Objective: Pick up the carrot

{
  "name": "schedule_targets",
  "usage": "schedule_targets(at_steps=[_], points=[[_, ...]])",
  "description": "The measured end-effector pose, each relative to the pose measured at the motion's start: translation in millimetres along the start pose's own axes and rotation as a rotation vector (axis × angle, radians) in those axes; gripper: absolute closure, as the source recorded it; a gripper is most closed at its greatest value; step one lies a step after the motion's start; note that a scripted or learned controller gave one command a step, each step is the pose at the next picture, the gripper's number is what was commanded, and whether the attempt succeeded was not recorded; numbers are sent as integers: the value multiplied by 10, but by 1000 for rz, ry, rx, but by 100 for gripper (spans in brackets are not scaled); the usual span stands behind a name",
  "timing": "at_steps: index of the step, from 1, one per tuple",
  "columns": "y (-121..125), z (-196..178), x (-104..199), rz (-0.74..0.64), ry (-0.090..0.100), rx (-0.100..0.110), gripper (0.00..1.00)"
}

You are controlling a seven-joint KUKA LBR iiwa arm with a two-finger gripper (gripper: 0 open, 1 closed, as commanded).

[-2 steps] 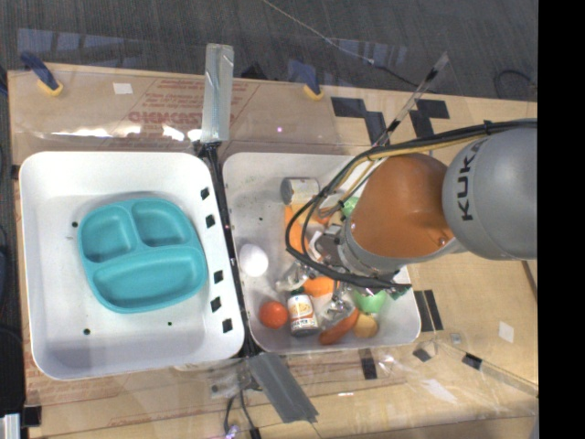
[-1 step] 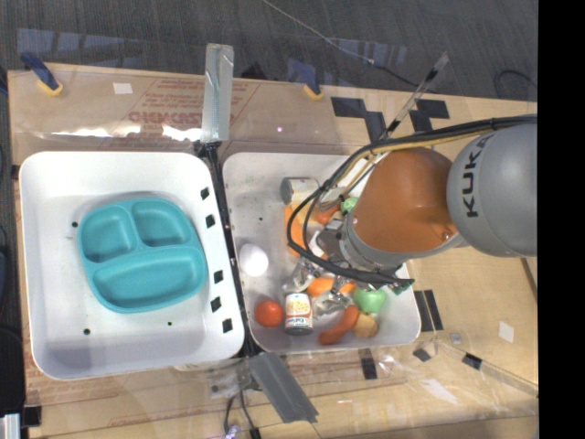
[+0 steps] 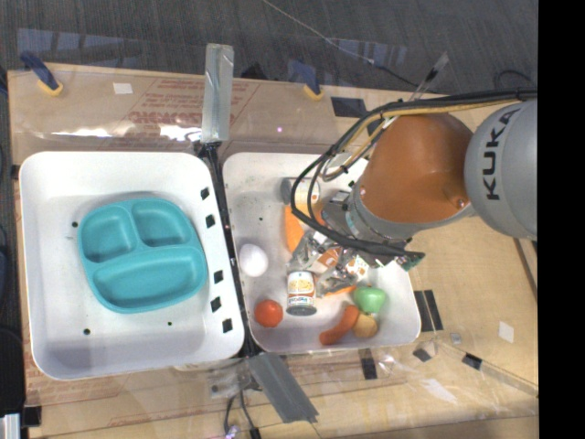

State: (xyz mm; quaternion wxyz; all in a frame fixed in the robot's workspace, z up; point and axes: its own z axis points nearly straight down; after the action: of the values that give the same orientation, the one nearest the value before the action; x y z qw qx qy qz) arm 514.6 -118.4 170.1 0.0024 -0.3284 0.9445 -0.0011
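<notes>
Camera view: looking down at a slant on two shallow white bins sitting side by side on a bench.
Arm: the grey arm (image 3: 498, 167) with its orange band (image 3: 416, 167) is reaching in from 3 o'clock and hanging over the right bin (image 3: 239, 199).
Gripper: the gripper (image 3: 331, 262) is sitting low in the right bin among the items; how far it is opened, and whether it is gripping anything, I cannot tell.
Carrot: the carrot (image 3: 292, 229) is lying in the right bin at about 10 o'clock from the gripper, just beside it; it is an orange tapered wedge with its long axis running roughly 12 to 6 o'clock, and which end is the tip is unclear.
Can: a small upright can (image 3: 301, 293) with a printed label is standing at 7 o'clock from the gripper.
Round items: a smooth white egg (image 3: 252, 261), a glossy red tomato (image 3: 268, 313) and a green apple (image 3: 370, 298) are resting in the same bin.
Left bin: the left bin (image 3: 55, 181) is holding a teal divided plate (image 3: 142, 252) with three compartments.
</notes>
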Motion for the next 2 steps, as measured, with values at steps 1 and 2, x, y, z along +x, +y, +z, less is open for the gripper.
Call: schedule_targets(at_steps=[1,2], points=[[-847,771,-592,79,-1,0,100],[-1087,-3,-798,34,-2,4,100]])
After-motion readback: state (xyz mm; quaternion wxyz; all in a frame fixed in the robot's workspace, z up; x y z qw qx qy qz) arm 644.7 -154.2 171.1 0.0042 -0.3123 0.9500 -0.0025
